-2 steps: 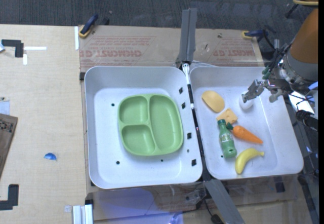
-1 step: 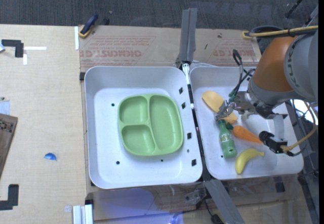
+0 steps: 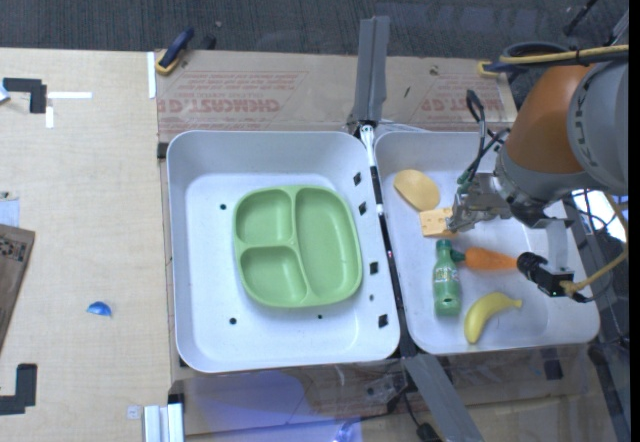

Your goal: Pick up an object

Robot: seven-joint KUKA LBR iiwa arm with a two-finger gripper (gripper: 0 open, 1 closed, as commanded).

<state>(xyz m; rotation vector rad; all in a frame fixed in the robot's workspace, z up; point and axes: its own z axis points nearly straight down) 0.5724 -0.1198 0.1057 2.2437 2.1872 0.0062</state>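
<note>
We see two white bins: left bin [image 3: 190,230] holds a green divided plate [image 3: 298,246], right bin [image 3: 575,330] holds the toys. Arm [image 3: 560,120] reaches in from the right, and the gripper [image 3: 462,220] sits low over the small cheese-like yellow block [image 3: 434,223], seemingly touching it; we cannot tell its state. We judge the block the likely target: light, stiff, flat, best pinched across its short edges. Nearby are the tan chip-shaped piece [image 3: 417,189], banana [image 3: 489,314], green bottle [image 3: 446,278] and carrot [image 3: 490,260], all probably smooth plastic, slippery and prone to roll.
</note>
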